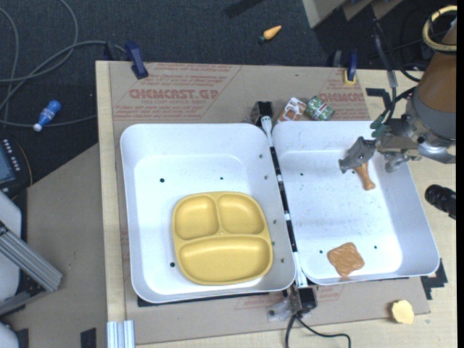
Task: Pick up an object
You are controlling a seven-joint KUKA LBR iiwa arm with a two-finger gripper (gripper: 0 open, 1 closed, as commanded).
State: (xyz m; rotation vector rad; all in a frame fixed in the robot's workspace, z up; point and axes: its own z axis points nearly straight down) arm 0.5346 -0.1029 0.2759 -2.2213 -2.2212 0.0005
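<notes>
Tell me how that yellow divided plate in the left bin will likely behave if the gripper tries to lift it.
The yellow divided plate looks moulded and rigid, so it probably won't flex. It lies flat and wide on the left bin floor, so it likely slides rather than tips. Its smooth, glossy rim may slip from the gripper.

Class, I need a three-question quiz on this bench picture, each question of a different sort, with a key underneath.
1. True or false: the yellow divided plate lies in the left bin.
2. Which item lies near the right bin's front edge? A) brown toast-like piece B) blue bottle C) green can
3. Fill in: the hand hovers over the ___ bin.

Key: 1 true; 2 A; 3 right.
</notes>
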